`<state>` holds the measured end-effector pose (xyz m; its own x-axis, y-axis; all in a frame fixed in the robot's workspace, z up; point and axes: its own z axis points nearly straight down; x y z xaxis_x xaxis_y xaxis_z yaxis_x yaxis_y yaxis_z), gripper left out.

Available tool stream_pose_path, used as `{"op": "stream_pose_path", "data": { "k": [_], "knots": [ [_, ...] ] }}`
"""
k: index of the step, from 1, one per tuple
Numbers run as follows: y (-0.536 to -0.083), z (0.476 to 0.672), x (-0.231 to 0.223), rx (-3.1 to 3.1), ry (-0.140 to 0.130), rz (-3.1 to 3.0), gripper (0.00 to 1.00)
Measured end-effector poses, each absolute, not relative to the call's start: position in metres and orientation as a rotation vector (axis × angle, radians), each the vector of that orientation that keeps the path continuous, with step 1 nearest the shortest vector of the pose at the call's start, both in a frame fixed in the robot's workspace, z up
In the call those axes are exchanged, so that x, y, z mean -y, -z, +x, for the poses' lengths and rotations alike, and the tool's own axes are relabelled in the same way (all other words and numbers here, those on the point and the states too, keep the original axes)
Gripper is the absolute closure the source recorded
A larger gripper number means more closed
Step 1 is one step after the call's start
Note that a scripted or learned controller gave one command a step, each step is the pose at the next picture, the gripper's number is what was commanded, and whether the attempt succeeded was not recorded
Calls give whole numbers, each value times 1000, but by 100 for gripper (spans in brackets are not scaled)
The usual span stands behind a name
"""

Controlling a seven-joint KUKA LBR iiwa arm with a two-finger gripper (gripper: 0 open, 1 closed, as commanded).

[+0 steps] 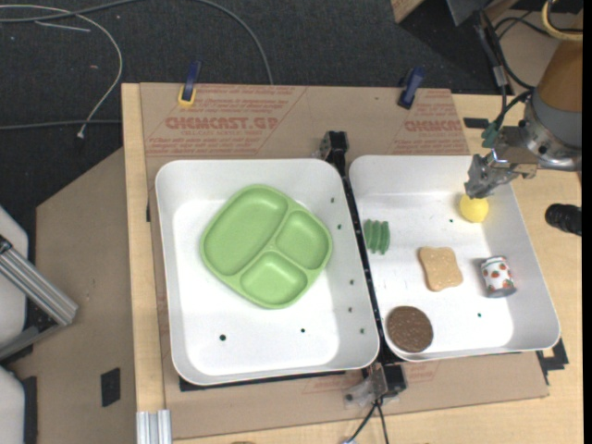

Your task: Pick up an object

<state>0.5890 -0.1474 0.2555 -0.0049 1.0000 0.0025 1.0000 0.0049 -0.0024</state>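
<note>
Hovering just above the yellow ball, the claw left its grip impossible to judge; that ball lay in the right bin, beyond the toast.

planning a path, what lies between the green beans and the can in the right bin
The toast lies between the beans and the can, on the bin floor, apart from both, as the camera view shows.
</note>
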Motion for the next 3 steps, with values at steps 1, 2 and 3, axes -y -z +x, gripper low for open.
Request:
{"op": "stream_pose_path", "data": {
  "k": [1, 2, 3],
  "knots": [
    [-261, 593, 92, 2227, 3, -2212, 100],
    [-248, 587, 43, 2225, 0, -2212, 100],
    [-232, 596, -12, 2225, -1, -2211, 100]
  ]
}}
